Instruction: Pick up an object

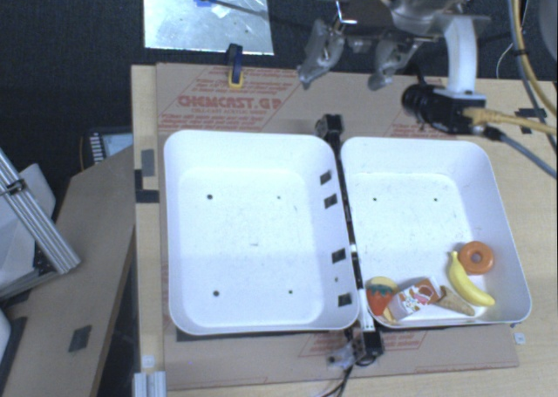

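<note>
Hand (349,65) hangs open and empty way above the bins. The banana (468,281) and other toys are jammed into the right bin's (410,173) near corner, so fingers could easily hit the wall.

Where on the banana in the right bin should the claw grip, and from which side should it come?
Probably the banana's middle, coming straight down from above. It lies flat on the floor of the right bin, its curved body running diagonally, so the fingers should close across its narrow width. The orange ring touches its upper end and the bin wall is close, so the ends look crowded.
</note>
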